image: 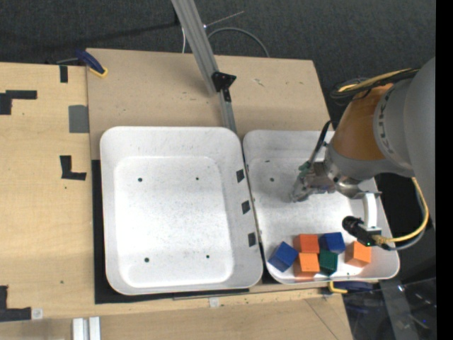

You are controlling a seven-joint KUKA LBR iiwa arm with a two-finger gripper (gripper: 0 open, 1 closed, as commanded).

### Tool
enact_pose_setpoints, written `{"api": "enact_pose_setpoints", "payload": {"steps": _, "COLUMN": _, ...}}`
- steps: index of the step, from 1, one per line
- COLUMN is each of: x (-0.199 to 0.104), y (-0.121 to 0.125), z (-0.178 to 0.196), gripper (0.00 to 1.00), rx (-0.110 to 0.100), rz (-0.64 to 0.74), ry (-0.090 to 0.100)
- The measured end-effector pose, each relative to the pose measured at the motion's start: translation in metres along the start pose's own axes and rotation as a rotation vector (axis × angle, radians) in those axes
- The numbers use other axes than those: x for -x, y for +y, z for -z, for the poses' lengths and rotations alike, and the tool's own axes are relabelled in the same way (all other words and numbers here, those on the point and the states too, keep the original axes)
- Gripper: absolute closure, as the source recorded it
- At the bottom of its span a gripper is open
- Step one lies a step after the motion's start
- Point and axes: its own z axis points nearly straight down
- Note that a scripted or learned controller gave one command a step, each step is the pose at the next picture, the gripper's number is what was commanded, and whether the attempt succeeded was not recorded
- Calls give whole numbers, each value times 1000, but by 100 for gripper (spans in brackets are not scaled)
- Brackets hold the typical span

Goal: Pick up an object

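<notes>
So the grey two-finger gripper (306, 188) is down over the bare floor of the right shallow white plastic bin (272, 154), and I honestly cannot tell its state. The small coloured blocks (315, 252) (blue, orange, green) sit bunched along that bin's near wall, well apart from it.

A wooden bench (163, 83) bears two white bins; a grey metal pole (198, 37) slants in from twelve o'clock; a blue-and-yellow clamp (92, 62) sits at ten o'clock; black tape marks (18, 99) lie at nine o'clock.
</notes>
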Motion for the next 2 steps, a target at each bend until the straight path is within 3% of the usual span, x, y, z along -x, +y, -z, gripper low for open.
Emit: {"api": "enact_pose_setpoints", "payload": {"steps": 2, "x": -5, "y": -9, "z": 101, "gripper": 100, "rx": 8, "rz": 0, "ry": -2}}
